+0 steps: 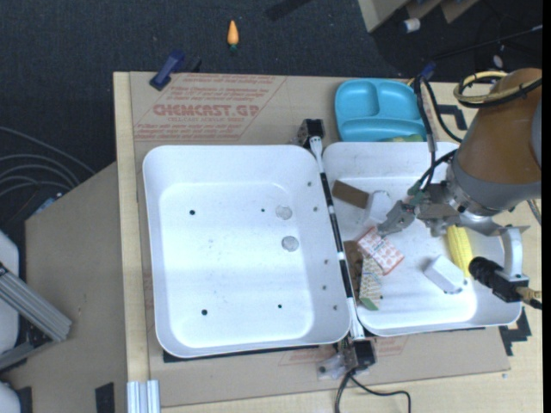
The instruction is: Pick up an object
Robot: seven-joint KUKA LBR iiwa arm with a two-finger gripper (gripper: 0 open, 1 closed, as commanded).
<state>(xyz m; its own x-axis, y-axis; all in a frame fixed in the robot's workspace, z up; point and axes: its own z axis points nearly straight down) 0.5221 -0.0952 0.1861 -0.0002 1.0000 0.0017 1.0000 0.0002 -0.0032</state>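
My gripper (pixel 394 220) hangs low over the right bin (pixel 405 317), reaching in from the right below the grey wrist and orange band (pixel 508 127). Just under and left of it lies a red-and-white patterned packet (pixel 381 253). A green-speckled flat piece (pixel 370 284) lies in front of the packet. A brown block (pixel 349 194) and a small white-grey object (pixel 377 201) sit toward the bin's back left. On the right side are a yellow corn-like object (pixel 459 246) and a white block (pixel 444 275), partly under the arm.
The left bin (pixel 172 317) holds two small round grey discs (pixel 287 229). A blue divided tray (pixel 379 110) stands behind the right bin. A black hinge strip (pixel 331 222) runs between the bins. Cables lie at the right edge.
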